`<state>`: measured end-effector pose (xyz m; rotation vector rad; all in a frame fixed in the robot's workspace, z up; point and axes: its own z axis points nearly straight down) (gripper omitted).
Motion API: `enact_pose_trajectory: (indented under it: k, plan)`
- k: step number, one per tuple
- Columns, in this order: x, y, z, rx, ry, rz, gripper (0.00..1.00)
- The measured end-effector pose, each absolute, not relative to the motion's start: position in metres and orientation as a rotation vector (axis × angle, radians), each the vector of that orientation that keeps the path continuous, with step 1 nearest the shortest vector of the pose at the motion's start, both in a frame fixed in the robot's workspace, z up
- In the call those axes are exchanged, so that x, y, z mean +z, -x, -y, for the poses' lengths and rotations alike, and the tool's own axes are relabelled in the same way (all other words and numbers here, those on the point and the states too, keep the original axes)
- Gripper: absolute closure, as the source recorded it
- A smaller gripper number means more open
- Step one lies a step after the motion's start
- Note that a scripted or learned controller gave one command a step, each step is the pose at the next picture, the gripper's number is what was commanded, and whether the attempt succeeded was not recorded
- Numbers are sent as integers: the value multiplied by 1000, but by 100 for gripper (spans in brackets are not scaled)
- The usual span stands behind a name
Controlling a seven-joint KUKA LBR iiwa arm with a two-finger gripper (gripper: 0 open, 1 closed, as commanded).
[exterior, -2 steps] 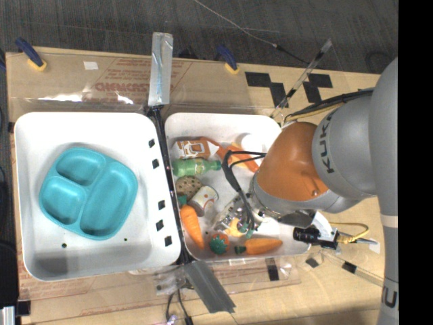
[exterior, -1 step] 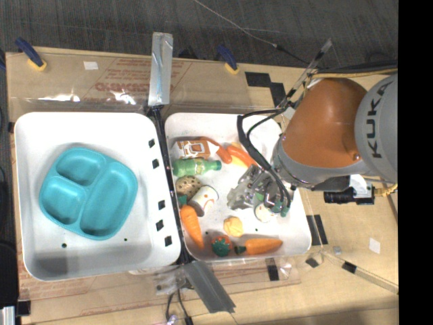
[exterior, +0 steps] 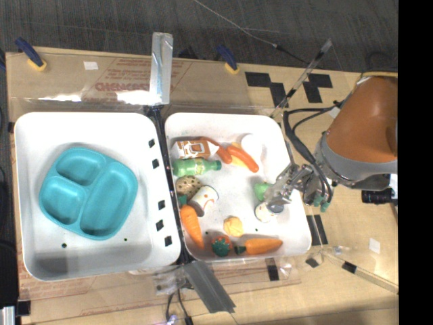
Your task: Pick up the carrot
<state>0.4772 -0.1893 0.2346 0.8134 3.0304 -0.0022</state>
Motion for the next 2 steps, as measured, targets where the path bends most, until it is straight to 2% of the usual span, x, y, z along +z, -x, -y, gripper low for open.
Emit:
enact_pose_trajectory:
  k: [1, 2]
  plan:
    - [158, -477, 169, 3, -139, -3143, 100]
    - [130, -477, 161, 3, 389, -3121, 100]
